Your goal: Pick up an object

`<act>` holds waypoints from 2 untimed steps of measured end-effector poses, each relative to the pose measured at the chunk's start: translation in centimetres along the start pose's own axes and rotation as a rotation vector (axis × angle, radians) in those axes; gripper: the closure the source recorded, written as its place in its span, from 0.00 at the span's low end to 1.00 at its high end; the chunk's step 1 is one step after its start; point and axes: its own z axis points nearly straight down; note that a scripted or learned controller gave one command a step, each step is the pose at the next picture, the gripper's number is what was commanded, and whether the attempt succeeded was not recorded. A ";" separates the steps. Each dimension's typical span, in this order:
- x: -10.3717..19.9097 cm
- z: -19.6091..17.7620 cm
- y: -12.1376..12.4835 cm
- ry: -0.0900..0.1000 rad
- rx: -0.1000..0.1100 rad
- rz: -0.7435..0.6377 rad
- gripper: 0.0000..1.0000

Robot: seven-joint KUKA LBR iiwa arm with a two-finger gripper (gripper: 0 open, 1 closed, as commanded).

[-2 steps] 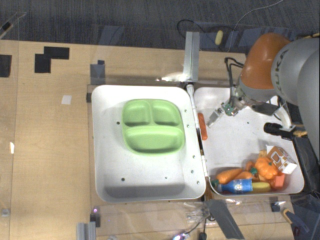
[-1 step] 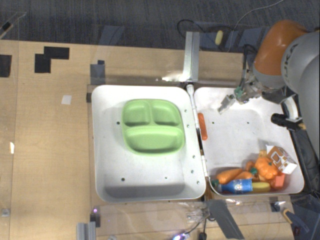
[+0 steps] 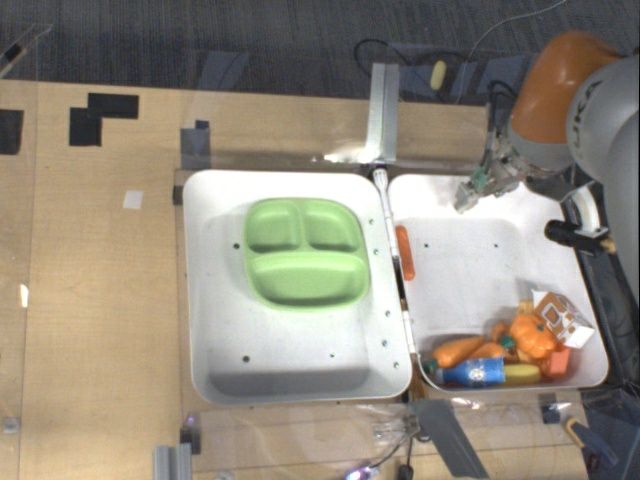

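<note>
White plastic bins sit side by side on the wooden bench [image 3: 90, 298]. The left bin [image 3: 215, 358] carries a green divided plate [image 3: 303, 251], lying flat near its middle. The right bin [image 3: 470, 268] holds the candidates for the pick: a heap of small toys crowded into its near corner, among them an orange carrot-shaped piece [image 3: 458, 349], a blue can [image 3: 474, 371] lying on its side, a yellow piece [image 3: 520, 372] just beside the can, an orange lump [image 3: 530, 338], and a white-and-orange packet [image 3: 558, 318] against the right wall. We judge the heap sits there because the bin slopes or the pieces slid together; they touch one another, which will make a clean single grasp harder. A slim orange-red stick [image 3: 403, 251] lies apart, along the wall between the bins.

The arm [image 3: 570, 98] reaches in from the right. Its claw [image 3: 470, 196] hangs over the far edge of the right bin, well apart from the heap, with nothing between its fingers. Whether it is spread or pressed together we cannot tell; it is too small and blurred. We judge the pick not yet begun.
</note>
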 end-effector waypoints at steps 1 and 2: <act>0.0 0.0 0.0 0.000 0.000 -0.001 0.00; 4.5 3.8 -0.4 0.004 0.005 -0.077 0.00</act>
